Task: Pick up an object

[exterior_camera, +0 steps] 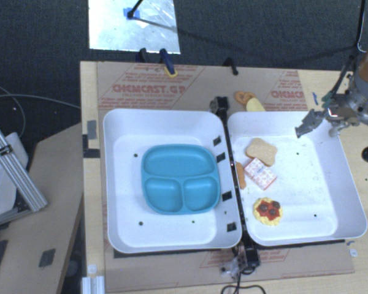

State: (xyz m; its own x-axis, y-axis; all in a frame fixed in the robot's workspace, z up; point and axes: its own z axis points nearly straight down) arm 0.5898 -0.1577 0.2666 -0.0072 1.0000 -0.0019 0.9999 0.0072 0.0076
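Observation:
The right bin (343, 182) holds a slice of toy bread (261, 150), a pink and white checked box (259, 173), a thin orange stick (240, 175) against the left wall, and a yellow round piece with red topping (268, 211). My gripper (318, 130) hangs over the bin's upper right part, to the right of the bread and apart from it. Its fingers stand open and hold nothing.
A blue divided plate (180, 179) lies in the left bin (122, 139). Behind the bins, a yellow piece (254, 105) and an orange piece (243, 97) lie on the cardboard. Black clips join the two bins along the middle wall (228, 164).

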